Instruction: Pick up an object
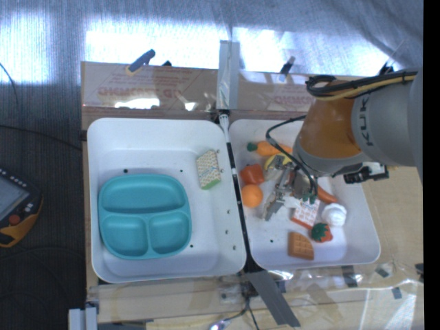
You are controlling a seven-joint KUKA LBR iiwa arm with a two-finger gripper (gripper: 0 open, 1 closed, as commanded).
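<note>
A: Where was the grey arm's two-finger gripper [273, 206]?

B: Down in the right shallow white plastic bin [357, 249], fingers spread open, gripping nothing.

A: And the bits around it?

B: Teal three-compartment plastic tray [144, 214] sat far left in the other bin. Round orange ball [251, 196] just left of the fingers, ridged tan waffle piece [300, 245] below-right.

Bench [399, 205] pale wood, visible right of the bins. Cardboard panel [158, 91] stands along the far edge. Grey ribbed floor covering [41, 60] beyond, crossed by bright light patches [151, 36] (source unseen). Dark floor at left carries a handheld pendant [14, 212].
</note>
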